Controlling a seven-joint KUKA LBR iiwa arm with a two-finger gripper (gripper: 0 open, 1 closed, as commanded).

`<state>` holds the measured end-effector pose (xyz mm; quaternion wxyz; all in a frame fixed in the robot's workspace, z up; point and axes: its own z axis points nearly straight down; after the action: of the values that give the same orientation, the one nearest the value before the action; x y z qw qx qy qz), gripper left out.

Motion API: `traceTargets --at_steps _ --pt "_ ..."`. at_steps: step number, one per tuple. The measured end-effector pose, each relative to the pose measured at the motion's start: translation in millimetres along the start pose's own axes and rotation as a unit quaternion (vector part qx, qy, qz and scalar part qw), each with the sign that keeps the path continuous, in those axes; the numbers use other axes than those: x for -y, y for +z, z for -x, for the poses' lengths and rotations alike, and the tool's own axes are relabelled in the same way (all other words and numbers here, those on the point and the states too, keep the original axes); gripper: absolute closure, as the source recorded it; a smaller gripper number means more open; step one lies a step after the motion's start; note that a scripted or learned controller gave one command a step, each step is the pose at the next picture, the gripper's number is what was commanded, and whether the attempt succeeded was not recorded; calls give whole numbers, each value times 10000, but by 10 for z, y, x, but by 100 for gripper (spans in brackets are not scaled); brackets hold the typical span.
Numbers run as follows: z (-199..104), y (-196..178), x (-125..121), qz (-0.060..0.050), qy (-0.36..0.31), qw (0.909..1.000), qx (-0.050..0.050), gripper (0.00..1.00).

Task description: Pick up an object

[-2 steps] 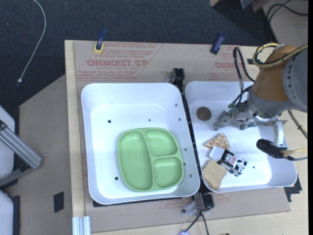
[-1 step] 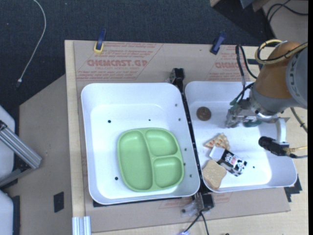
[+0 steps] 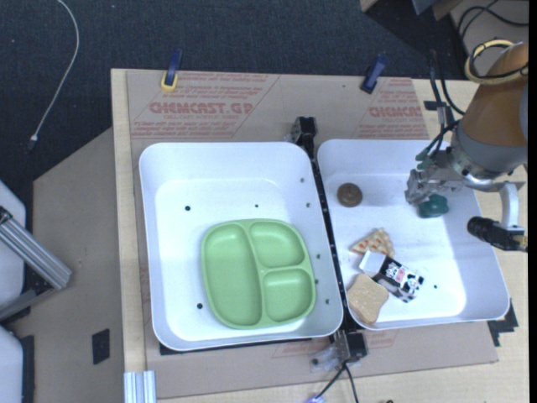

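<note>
- Camera view: jaws (image 3: 430,193) sit low in the right bin (image 3: 482,305), just above a teal object (image 3: 434,206) — spread or pinching, I cannot tell.
- Brown disc (image 3: 350,195) lies to its left.
- Green divided plate (image 3: 257,272) fills the left bin (image 3: 168,175).

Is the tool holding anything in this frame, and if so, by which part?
It cannot be told. The tool sits low over a small green thing in the right bin, touching or just above it, but no grip shows.
</note>
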<state>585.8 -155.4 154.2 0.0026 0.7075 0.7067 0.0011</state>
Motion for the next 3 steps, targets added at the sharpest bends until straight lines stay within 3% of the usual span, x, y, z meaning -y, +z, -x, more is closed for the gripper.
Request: traceTargets --at_steps 2,3 --pt "10 -1106 -179 5 -14 10000 0 100" --pt "-477 -955 -274 -37 -24 10000 -16 100"
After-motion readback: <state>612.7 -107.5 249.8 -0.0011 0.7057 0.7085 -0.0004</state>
